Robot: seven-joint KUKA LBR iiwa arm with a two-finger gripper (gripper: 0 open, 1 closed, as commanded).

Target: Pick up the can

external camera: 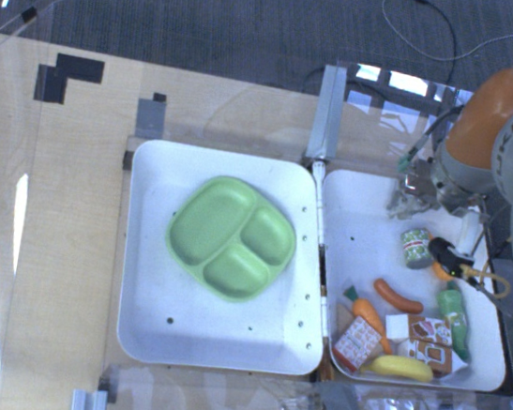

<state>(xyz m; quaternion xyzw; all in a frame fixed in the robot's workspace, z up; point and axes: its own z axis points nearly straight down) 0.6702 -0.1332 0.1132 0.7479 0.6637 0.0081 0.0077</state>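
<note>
The gripper hangs over the right bin, close to its far edge. It is too blurry to tell if it is open or shut. Nothing can be seen held in it.

The can is in the same bin, just a little nearer to the front than the gripper. It is small, green and white, and lies apart from the gripper, not touching it. There is bare white floor on the can's left side.

More toys sit toward the front edge of that bin. There is a red sausage, an orange carrot, a yellow banana and a green bottle by the right edge. Two little boxes lie there too.

The left bin has a green plate in its middle.

I think the job has only just begun. The arm is close to the can, but the can is not picked up yet. The gripper must go to it, close on it and lift it.
</note>
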